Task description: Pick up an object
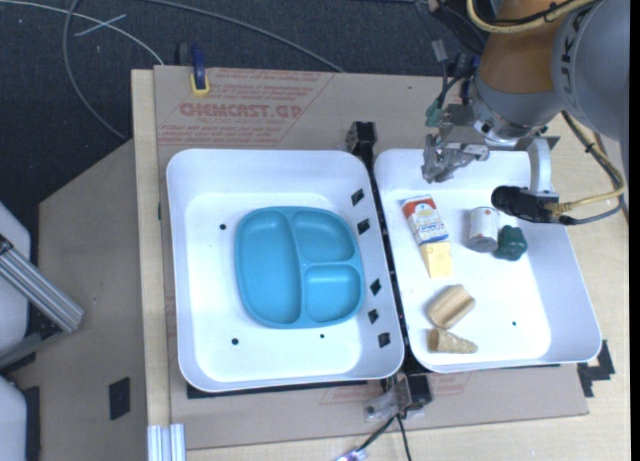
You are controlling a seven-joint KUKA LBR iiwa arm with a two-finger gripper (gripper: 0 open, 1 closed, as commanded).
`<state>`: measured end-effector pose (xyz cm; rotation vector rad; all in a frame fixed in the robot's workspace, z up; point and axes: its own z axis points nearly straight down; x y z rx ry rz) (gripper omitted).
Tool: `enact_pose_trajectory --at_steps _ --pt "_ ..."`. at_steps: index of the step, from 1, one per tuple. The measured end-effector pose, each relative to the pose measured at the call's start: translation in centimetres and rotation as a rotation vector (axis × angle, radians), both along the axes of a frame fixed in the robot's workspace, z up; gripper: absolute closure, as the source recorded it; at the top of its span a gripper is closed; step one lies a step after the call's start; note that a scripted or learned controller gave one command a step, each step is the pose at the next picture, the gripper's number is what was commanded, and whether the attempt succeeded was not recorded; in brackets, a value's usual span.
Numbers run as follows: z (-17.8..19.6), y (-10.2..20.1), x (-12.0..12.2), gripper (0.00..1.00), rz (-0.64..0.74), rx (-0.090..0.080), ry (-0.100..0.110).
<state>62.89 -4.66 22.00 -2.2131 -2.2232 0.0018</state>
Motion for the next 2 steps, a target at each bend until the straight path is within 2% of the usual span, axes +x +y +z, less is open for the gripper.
enact_pose_trajectory --at_steps 1,2 --pt "1.2 4.9 -1.8 1.00 -0.001 0.000 -0.001" --pt "0.3 9.2 -5.0 1.00 -0.002 -0.001 0.001"
